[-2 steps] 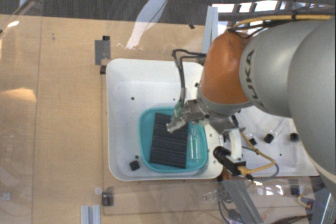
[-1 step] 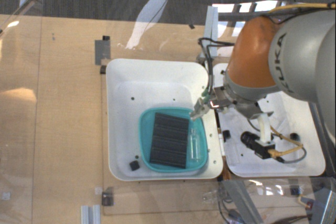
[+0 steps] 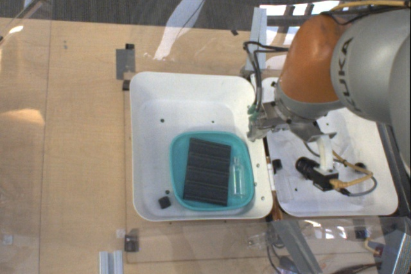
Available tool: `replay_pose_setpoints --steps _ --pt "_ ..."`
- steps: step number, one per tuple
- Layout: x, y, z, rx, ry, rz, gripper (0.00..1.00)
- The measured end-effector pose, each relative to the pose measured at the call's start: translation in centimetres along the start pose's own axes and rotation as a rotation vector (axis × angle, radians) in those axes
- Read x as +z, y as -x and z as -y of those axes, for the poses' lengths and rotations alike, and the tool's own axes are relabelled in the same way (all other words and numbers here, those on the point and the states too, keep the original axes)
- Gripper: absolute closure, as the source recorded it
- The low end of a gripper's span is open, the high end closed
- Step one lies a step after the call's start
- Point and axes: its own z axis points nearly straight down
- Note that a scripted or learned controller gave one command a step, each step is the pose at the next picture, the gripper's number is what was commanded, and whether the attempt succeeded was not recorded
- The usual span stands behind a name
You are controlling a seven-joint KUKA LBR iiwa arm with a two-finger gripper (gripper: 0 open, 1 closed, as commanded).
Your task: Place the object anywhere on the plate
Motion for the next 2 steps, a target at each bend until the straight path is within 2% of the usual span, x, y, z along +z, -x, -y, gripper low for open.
replay_pose_setpoints --steps 1,2 --pt "1.49 -6.19 2.20 0.023 -0.009 -0.001 1.00" --pt "1.48 -6.16 2.19 0.024 -0.008 -0.001 0.00"
